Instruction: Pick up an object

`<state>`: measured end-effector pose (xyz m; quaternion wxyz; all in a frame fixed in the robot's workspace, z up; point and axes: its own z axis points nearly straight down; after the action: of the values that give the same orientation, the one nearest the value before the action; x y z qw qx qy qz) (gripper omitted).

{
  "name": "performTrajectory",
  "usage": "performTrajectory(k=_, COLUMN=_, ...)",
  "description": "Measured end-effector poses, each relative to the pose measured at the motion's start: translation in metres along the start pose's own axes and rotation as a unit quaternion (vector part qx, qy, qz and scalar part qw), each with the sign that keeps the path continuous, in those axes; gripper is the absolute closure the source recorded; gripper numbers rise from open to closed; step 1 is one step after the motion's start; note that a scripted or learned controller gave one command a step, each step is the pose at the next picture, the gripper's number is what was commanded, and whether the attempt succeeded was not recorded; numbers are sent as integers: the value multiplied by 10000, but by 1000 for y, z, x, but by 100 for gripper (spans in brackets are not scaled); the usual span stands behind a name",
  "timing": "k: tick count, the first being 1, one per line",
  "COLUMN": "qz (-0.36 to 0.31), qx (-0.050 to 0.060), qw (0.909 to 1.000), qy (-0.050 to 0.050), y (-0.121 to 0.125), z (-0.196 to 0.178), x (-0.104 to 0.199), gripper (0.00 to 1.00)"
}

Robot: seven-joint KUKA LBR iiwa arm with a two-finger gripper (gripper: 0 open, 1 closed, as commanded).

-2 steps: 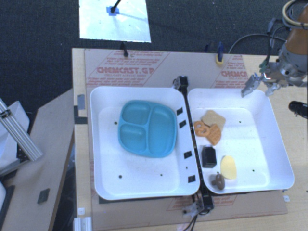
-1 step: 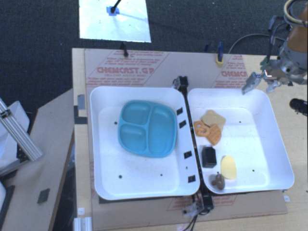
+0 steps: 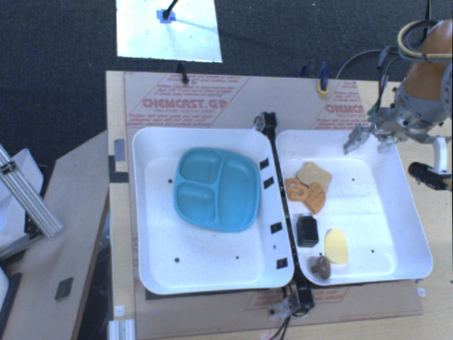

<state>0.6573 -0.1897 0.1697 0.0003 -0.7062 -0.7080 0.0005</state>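
The right bin (image 3: pixel 396 211) holds several small things along its left side: a tan toast slice (image 3: pixel 313 173), a pretzel (image 3: pixel 295 188), an orange waffle piece (image 3: pixel 316 199), a black block (image 3: pixel 307 230), a pale yellow oval (image 3: pixel 336 246) and a small brown lump (image 3: pixel 321 266). My gripper (image 3: pixel 369 140) hangs over the bin's far edge, up and to the right of the toast. Its fingers are spread, nothing sits between them, and it touches none of the objects.
A blue divided plate (image 3: pixel 216 188) lies in the left bin (image 3: pixel 152 261). A black clip strip (image 3: pixel 277 190) runs along the seam between the bins. Cables (image 3: pixel 357 59) trail behind the arm at the upper right.
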Motion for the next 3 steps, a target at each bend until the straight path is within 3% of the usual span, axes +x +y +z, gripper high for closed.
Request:
performTrajectory(k=2, qz=-14, qx=-14, qw=10000, qy=-4, y=3, z=85, x=-6, gripper=0)
performTrajectory(k=3, qz=-23, qx=-38, qw=10000, qy=-9, y=4, z=72, x=-6, gripper=100)
